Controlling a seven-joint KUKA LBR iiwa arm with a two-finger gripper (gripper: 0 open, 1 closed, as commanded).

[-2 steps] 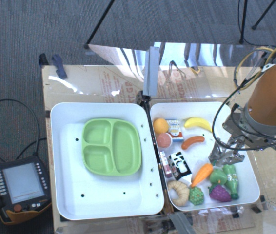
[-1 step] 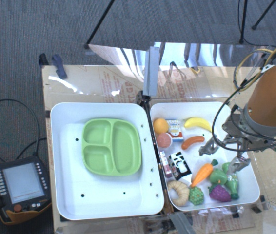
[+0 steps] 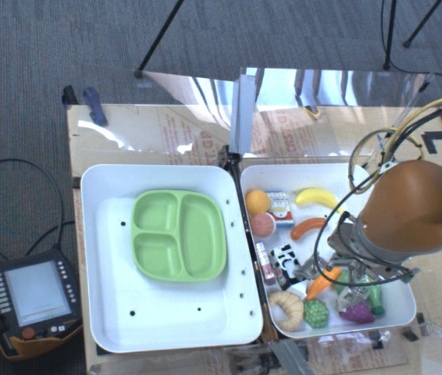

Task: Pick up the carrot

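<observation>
The carrot [image 3: 319, 283] is a small orange piece with a green tip, lying tilted in the near part of the right bin [image 3: 405, 317]. My gripper [image 3: 338, 276] hangs directly over it, under the orange wrist band, touching or very close to its upper end. The wrist hides how the gripper meets the carrot, and the carrot appears to rest among the other toys.
Around the carrot lie a croissant [image 3: 288, 307], broccoli [image 3: 315, 312], purple grapes [image 3: 358, 312], a sausage [image 3: 308, 227], a banana [image 3: 315, 198], an orange [image 3: 257, 201] and a peach [image 3: 262, 224]. The left bin [image 3: 104, 287] holds a green divided plate [image 3: 180, 235].
</observation>
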